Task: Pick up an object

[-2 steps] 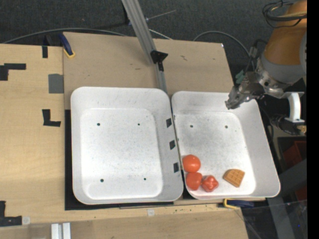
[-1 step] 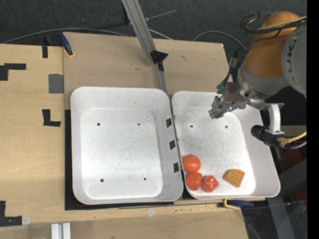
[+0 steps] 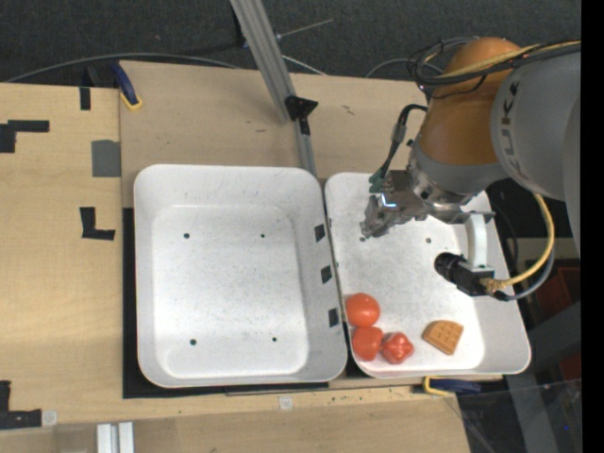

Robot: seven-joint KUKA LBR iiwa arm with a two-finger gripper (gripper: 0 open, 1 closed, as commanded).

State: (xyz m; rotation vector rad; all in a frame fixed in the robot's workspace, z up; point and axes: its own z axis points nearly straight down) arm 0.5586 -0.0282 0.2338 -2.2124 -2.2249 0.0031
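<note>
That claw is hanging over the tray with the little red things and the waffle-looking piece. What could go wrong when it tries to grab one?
The red pieces sit bunched against the right bin's near-left corner, so the claw might bump the bin wall or nudge a neighbour instead of closing on one. They look round and could roll away. The flat tan piece may be hard to get under.

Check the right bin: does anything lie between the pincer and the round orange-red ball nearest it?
No. In the camera view, bare white bin floor separates the pincer from the orange-red ball.
</note>
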